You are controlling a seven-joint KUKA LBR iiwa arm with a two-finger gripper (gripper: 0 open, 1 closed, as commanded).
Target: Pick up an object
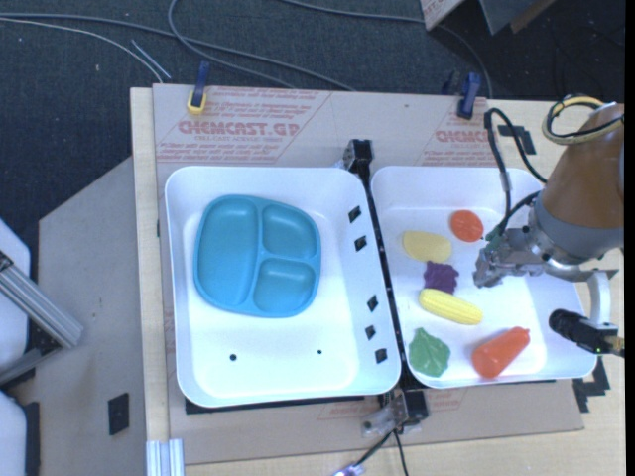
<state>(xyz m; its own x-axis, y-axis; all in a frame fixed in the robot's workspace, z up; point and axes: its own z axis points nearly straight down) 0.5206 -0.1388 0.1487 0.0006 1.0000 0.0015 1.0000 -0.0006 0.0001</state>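
— Two white bins sat side by side on the surface (258, 117), didn't they?

— Yes. We saw a blue divided plate (258, 256) in the left bin (189, 345). The right bin (417, 191) held six toy foods: an orange tomato (466, 225), a yellow lemon (426, 245), purple grapes (441, 277), a yellow corn cob (450, 307), a green vegetable (429, 353) and a red pepper (499, 352).

— And the claw (493, 266)?

— It hung low over the right bin, just right of the grapes, below the tomato. We couldn't tell whether it was spread or pressed together.
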